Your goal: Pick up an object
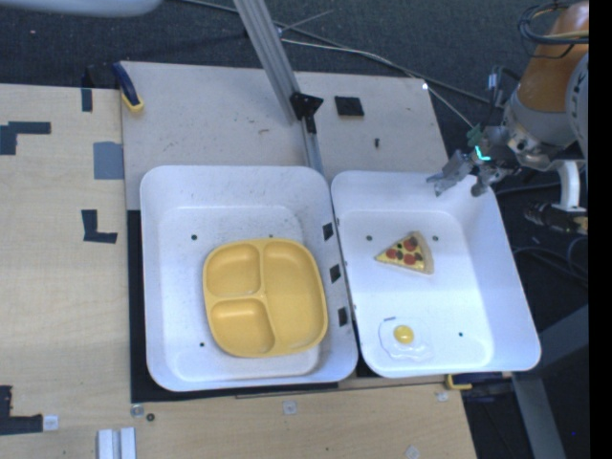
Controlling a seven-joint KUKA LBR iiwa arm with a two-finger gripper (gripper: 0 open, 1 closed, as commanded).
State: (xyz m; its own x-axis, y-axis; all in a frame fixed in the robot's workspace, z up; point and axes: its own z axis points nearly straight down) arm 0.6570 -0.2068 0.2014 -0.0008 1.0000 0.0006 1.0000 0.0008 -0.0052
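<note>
A toy pizza slice (pixel 407 252) lies in the upper middle of the right bin (pixel 497 256). A toy fried egg (pixel 403 338) rests near that bin's front edge. My gripper (pixel 461 177) hangs over the right bin's far right corner, above and to the right of the pizza slice. Its two grey fingers are spread apart with nothing between them. The arm with its orange band (pixel 559 51) comes in from the right.
A yellow divided plate (pixel 265 296) sits in the left bin (pixel 163 256). A slanted metal post (pixel 273 51) rises behind the bins. Cables run across the dark floor at the back and at the right.
</note>
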